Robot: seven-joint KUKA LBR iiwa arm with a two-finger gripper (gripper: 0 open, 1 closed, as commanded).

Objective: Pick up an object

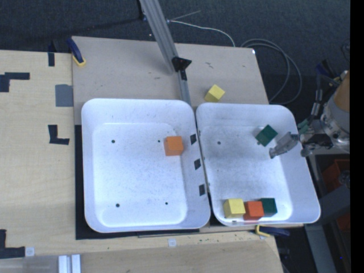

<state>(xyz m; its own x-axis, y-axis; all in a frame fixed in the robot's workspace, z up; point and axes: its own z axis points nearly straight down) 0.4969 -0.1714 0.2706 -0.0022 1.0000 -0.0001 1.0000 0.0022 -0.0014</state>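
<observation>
Camera view: I see my gripper point(282, 146) just beside the green block point(265, 135); finger state I cannot tell.

Right bin point(296, 178) centre open, green block point(265, 135) (upper part), three blocks point(250, 208) crowding front wall

My left bin point(96, 152) holds one block point(174, 145) near its right wall. My right bin point(296, 169) holds three blocks point(250, 208) touching along its lower edge, another block point(265, 135) upper right.
</observation>
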